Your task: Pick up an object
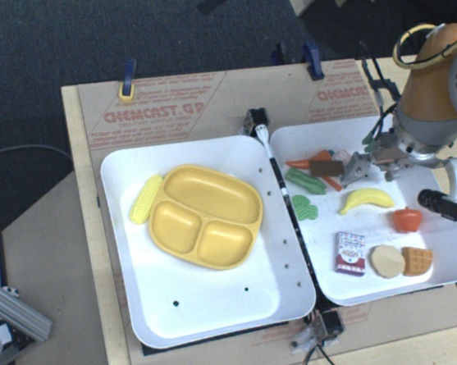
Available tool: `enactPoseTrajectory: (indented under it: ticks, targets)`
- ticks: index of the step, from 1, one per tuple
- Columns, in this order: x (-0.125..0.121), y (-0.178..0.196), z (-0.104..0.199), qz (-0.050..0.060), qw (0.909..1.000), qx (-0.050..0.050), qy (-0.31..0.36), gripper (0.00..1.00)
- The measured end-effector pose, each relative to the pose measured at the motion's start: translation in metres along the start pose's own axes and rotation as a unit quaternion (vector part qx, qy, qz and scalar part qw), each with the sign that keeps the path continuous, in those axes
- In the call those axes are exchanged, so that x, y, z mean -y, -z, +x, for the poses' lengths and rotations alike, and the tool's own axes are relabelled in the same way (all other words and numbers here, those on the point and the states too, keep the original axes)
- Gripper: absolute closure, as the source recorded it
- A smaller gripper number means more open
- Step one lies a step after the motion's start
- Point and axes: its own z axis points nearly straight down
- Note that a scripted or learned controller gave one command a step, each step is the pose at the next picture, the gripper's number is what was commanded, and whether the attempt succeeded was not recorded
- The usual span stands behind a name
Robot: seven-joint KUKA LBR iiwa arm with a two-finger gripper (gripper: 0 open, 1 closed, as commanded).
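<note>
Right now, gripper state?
Gripper: low in the right bin, beside the carrot; open or shut cannot be told.

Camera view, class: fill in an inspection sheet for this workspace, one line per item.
Surface: two white bins, left bin and right bin, on a brown board.
Job's things: in the right bin, banana, tomato, carrot, green pod, green leaf, red-and-white carton, round biscuit, waffle.
Clutter: yellow divided tray with a corn cob at its edge, left bin.
Grippers: claw low over the right bin near the carrot; finger state unclear.
Cables: black leads by the arm; wires at the front edge.
Surroundings: dark carpet; blue clamps.
</note>
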Motion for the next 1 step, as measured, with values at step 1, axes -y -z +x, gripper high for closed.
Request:
enactPoseTrajectory:
  ticks: [1]
  targets:
    - [-0.0023, -0.0197, 0.0006, -0.003, 1.0000, 0.000, 0.000, 0.00]
